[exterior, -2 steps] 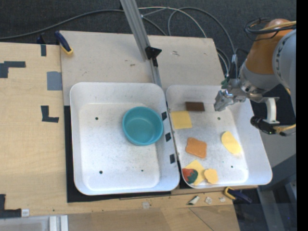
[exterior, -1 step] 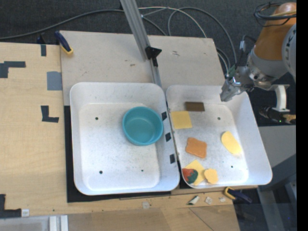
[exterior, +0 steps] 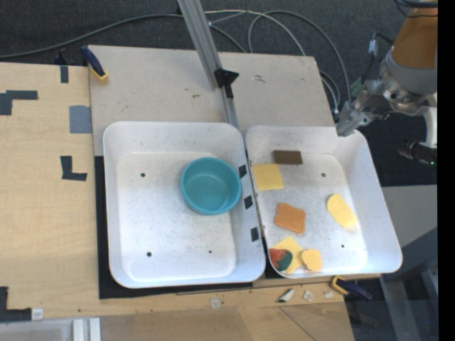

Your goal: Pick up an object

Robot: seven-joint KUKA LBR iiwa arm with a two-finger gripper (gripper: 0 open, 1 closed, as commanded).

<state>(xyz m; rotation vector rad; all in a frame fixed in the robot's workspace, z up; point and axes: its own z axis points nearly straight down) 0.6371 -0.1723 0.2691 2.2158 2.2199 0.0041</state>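
Your gripper hangs just past the back-right corner of the right-hand shallow white bin, and honestly I can't tell its state from up here, but nothing is in it, so the pick hasn't started. Everything grabbable sits in that bin: a dark brown flat block, pale yellow square slab, orange flat chunk, yellow oval piece, plus a red-yellow-green lump touching a small yellow-orange disc by the front wall. The teal round bowl sits alone in the left-hand white bin, and nothing blocks the drop except the wall.
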